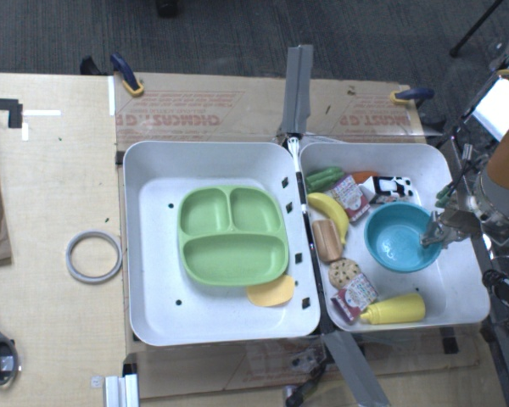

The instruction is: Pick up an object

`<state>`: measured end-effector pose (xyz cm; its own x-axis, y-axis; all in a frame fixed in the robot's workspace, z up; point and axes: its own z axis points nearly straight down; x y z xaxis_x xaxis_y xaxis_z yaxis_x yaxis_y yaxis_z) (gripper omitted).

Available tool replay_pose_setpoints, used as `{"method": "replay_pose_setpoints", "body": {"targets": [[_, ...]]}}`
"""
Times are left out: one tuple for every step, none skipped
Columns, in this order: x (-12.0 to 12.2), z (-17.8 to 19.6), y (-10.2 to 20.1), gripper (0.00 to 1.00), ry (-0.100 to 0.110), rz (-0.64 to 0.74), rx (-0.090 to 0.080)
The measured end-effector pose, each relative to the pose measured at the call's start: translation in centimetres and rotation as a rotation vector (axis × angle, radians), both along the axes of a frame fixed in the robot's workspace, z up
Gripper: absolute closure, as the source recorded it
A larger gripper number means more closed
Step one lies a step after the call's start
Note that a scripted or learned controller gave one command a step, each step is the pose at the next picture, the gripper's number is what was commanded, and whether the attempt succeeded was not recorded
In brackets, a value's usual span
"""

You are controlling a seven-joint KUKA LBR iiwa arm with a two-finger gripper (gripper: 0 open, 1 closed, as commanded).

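Two shallow white plastic bins sit side by side on the pale wooden counter (51, 185). The left bin (144, 253) carries a light green three-compartment plate (233, 236), and a flat yellow disc (271, 292) pokes out from under the plate's rim at five o'clock.

The right bin (458, 299) is crowded. A round blue plastic bowl (397, 237) lies near its middle. At nine o'clock from the bowl a yellow toy banana (331, 212) curves beside a tan toy hot dog bun (327, 241); at eleven o'clock lie a green toy vegetable (324, 177), a small printed snack packet (349, 195) and a black-and-white carton (394, 187). At seven o'clock sits a round speckled cookie (343, 271), below it a second printed packet (354, 297), and at six o'clock a yellow squeeze bottle (394, 309) lies on its side.

The grey arm's claw (431, 237) comes in at three o'clock and sits at the bowl's right rim, seemingly touching it. Whether it is spread or pressed together cannot be told.

On the counter at nine o'clock from the left bin lies a grey tape ring (94, 255).
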<state>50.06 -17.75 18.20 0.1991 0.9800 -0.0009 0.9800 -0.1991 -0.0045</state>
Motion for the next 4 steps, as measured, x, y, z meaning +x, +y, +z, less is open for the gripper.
{"method": "replay_pose_setpoints", "body": {"targets": [[-1.7, 8.5, -1.2, 1.0, -0.003, 0.366, 0.0], [1.3, 9.2, -0.6, 1.0, -0.001, 0.277, 0.0], [1.3, 9.3, -0.6, 0.0, -0.002, 0.277, 0.0], [5.1, -7.2, -3.0, 0.0, -0.003, 0.517, 0.002]]}}
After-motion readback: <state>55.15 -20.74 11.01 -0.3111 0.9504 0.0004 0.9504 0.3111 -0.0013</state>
